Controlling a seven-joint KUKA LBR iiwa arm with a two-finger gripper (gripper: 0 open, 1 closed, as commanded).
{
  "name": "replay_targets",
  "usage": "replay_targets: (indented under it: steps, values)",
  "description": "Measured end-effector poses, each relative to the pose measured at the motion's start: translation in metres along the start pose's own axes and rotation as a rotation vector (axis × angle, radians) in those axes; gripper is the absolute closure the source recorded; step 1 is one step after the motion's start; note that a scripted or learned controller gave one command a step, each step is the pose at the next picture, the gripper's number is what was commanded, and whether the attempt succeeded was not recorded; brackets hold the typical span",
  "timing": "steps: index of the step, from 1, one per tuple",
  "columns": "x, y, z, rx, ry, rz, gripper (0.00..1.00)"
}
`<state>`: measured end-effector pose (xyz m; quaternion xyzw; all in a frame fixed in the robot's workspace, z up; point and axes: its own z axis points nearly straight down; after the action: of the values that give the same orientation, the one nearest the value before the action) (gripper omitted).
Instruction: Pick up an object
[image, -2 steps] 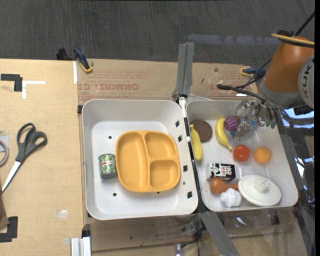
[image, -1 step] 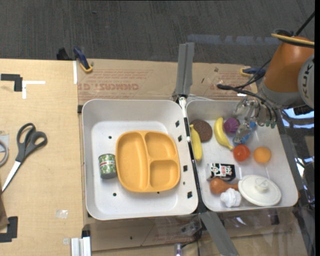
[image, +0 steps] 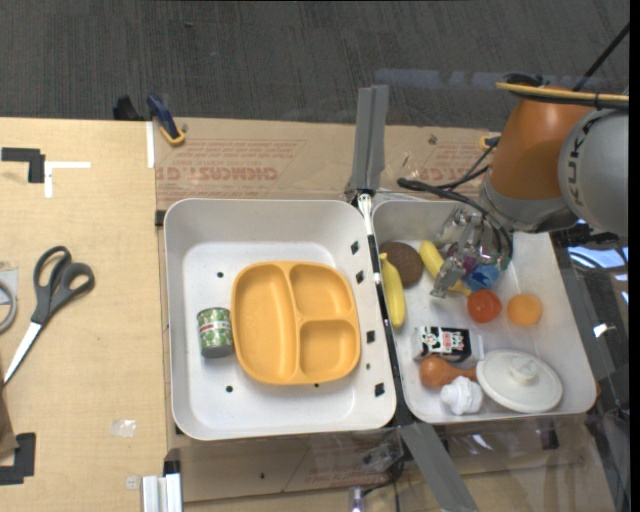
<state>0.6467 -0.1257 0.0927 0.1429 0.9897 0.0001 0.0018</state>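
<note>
Cardboard-covered counter (image: 250, 160), two shallow white plastic bins; gripper (image: 452, 275) low in right bin (image: 560, 300) over small blue block (image: 484, 275), likely lining up a grasp; gripper state unclear.

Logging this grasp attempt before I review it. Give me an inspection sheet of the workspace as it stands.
Surface: wooden bench with two white bins; cardboard sheet behind them.
Job's things: right bin holds a banana, brown round fruit, red ball, orange ball, black-and-white carton, white lid, blue piece.
Clutter: left bin holds a yellow divided plate and a green can; scissors on the bench.
Gripper: gripper low over the right bin's back, beside the blue piece.
Cables: black cable at the wrist.
Surroundings: dark carpet.
</note>
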Motion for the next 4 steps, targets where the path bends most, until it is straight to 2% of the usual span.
replay_targets:
  steps: [1,2,3,4]
  values:
    - [0.040,-0.007,0.000,0.001,0.001,0.195,0.00]
    - [0.038,-0.006,-0.010,0.002,-0.003,0.192,1.00]
    - [0.072,-0.092,-0.040,0.001,0.001,0.196,1.00]
    - [0.056,-0.009,-0.019,0.001,0.002,0.330,1.00]
